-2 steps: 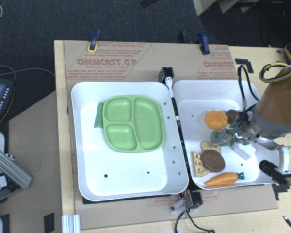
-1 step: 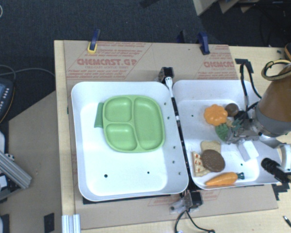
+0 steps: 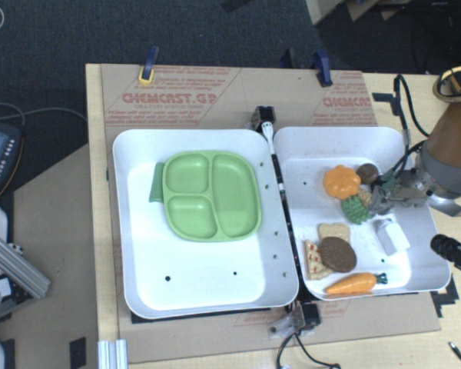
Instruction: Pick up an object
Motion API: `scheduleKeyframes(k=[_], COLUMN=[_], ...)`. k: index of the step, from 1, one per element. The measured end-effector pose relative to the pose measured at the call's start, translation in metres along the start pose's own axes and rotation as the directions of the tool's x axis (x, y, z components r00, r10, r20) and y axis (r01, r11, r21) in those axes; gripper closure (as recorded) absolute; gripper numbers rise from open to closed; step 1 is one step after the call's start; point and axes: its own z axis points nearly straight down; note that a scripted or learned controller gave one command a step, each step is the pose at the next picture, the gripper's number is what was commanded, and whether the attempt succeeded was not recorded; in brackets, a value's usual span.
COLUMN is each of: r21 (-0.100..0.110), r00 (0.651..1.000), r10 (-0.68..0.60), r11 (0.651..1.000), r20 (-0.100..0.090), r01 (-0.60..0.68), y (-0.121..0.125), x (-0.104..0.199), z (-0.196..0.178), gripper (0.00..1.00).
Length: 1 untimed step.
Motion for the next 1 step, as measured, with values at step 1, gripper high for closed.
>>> scheduleKeyframes(k=[1], r21=[-0.002], r00=[1.000], r10=[0.000], r11=[1.000], r20=[0.001], r01=[0.000], y=[0.0017], x=[-0.0004], z=[-0.0535], gripper=[1.00])
